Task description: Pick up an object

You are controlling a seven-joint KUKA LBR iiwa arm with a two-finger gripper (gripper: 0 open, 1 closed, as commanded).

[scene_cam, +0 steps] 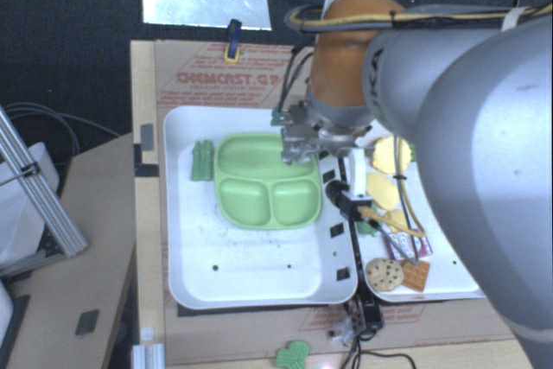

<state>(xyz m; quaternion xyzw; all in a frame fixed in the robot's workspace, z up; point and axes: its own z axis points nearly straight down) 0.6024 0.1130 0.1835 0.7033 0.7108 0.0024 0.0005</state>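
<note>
1. The gripper (298, 147) is hanging over the upper right corner of the green divided plate (263, 190), which is lying in the left bin (186, 212). Whether it is spread or pinching anything cannot be told; the wrist is hiding it.
2. The plate is the likeliest target. It is sitting flat near the middle of the bin, with a small green toy (202, 160) just beside its left edge.
3. Risk: the plate's rim is thin and low, so a descent slightly off the edge is likely to be closing on nothing or pressing the plate down instead.
4. Risk: a one-corner grip is liable to be tilting the wide plate, letting it slip out.
5. Risk: the arm is crowding the right bin (449, 285), where a cookie (384, 274) and yellow pieces (384, 186) are lying near the divider.
6. Writing: red print on the cardboard (216, 78) behind the bins is reading roughly "CHEMCAST"; the rest is too blurred.
</note>
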